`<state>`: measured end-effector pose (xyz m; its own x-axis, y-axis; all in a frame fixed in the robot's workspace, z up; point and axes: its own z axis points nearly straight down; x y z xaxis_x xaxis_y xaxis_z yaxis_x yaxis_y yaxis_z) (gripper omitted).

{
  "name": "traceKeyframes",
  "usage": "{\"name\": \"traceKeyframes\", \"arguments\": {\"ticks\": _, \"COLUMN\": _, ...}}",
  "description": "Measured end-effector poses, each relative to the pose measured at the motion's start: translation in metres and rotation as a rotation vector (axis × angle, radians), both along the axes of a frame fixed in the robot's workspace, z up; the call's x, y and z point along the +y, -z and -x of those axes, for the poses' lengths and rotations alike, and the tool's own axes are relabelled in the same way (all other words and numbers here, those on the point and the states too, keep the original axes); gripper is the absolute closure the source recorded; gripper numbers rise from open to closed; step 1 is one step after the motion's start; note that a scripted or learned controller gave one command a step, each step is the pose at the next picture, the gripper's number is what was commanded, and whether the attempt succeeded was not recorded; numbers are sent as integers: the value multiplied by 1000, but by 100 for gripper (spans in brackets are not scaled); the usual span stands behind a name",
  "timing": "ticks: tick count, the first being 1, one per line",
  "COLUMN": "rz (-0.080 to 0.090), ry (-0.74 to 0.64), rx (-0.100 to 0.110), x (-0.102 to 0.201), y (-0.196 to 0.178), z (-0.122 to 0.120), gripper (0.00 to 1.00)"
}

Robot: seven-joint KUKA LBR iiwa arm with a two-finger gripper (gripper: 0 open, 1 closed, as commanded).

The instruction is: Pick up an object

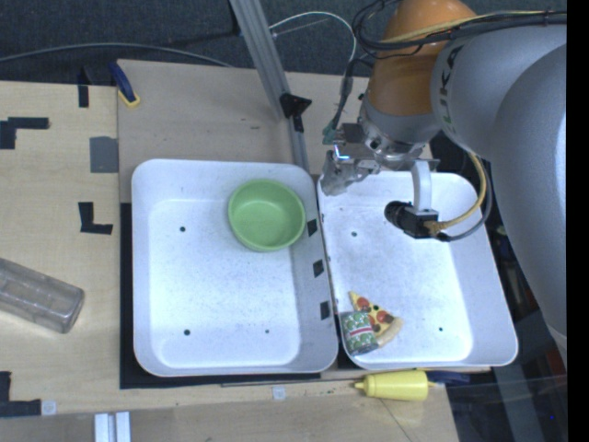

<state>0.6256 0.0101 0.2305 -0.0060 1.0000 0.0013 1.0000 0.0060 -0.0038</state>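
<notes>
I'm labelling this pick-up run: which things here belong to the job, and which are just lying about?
Job:
- green round bowl, left white bin
- toy pizza slice, right white bin
- grey arm's gripper, above the right bin's far-left corner

Lying about:
- yellow squeeze bottle on bench
- clear plastic container on bench

No text, label, brand name or number could be read anywhere. Dark letter-like marks ran down the grey arm (515,90) beside its orange band (419,44), but they were too blurred and foreshortened to make out.
</notes>
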Motion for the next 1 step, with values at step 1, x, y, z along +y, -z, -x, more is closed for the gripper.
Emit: {"name": "traceKeyframes", "arguments": {"ticks": 1, "rz": 0, "ry": 0, "rx": 0, "x": 48, "y": 11, "z": 13, "gripper": 100}}
